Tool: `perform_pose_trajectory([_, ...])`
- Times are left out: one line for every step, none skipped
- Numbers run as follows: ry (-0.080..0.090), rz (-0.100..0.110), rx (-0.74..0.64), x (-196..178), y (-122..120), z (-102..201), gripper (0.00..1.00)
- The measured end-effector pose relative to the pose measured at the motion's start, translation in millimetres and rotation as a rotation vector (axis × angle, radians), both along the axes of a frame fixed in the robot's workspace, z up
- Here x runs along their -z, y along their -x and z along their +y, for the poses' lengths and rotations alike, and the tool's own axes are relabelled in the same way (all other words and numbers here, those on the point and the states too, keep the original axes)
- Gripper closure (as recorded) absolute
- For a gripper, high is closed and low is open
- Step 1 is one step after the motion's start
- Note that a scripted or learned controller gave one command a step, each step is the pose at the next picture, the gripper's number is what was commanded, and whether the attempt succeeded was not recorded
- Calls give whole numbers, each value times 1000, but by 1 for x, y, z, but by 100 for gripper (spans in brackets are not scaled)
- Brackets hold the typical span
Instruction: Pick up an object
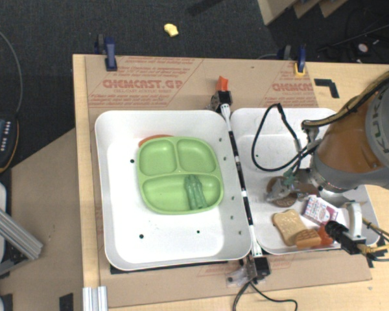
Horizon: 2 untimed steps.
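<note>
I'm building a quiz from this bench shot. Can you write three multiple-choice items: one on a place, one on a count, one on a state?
1. Where does the green plate lie?
A. left bin
B. right bin
C. on the floor

2. How many compartments does the plate have?
A. two
B. three
C. five

3. How does the plate sit?
A. flat, open side up
B. flipped over
C. propped on edge

Answers: 1 A, it rests in the left bin. 2 B, two small above one large. 3 A, its compartments face the camera.

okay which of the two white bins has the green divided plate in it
The left bin. The green divided plate lies in it; the right bin has small items and the arm instead.
</note>
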State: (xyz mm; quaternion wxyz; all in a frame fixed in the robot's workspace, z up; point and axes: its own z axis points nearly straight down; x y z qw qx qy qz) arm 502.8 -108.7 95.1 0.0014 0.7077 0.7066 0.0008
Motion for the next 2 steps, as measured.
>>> perform_pose_trajectory([-3,-10,-13,-95,-38,86,100])
perform_pose_trajectory([-1,2,-2,-90,-34,79,0])
